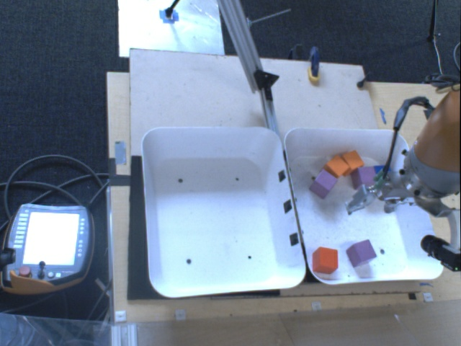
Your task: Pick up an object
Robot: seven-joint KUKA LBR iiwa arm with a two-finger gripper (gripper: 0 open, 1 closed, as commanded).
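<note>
The right bin [302, 146] holds several small blocks. Two orange blocks [343, 163] lie together near its back, with a purple block [323, 184] to their left and another purple block [364, 176] to their right. A red-orange cube [325, 259] and a purple cube [361, 252] sit by the front wall. My gripper [374, 204] hangs over the middle right of this bin, just in front of the right-hand purple block. It is open, and bare bin floor shows between its fingers [357, 203]. The arm [439, 157] covers the bin's right edge.
The left bin [155, 193] stands beside the right one, and they meet at a shared wall [288, 207]. A slanted metal pole [245, 42] ends behind the bins. A teach pendant [47, 247] with cable lies far left. A yellow clamp [314, 67] sits on the back board.
</note>
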